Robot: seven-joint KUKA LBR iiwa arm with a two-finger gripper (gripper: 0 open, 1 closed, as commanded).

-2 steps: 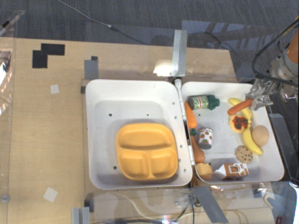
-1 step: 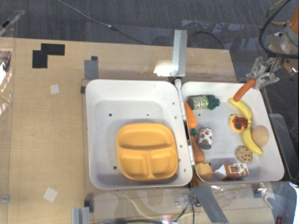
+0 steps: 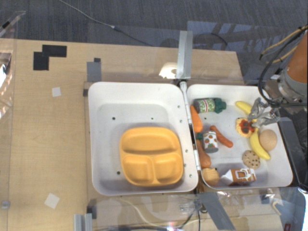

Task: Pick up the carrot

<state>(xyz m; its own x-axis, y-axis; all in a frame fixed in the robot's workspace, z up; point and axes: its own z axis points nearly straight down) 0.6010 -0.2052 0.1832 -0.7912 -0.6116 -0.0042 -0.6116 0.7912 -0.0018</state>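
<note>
The carrot is an orange tapered piece lying lengthwise against the left wall of the right bin, just below a green bottle. My gripper hangs over the right side of the same bin, well to the right of the carrot. It is above a small red and yellow pizza-like toy and beside a banana. Its fingers look spread, and nothing shows between them.
The right bin also holds a red sausage, a small can, a brown-orange piece, a bread roll, a carton, a cookie, a second banana and a tan egg shape. A yellow divided plate lies in the left bin.
</note>
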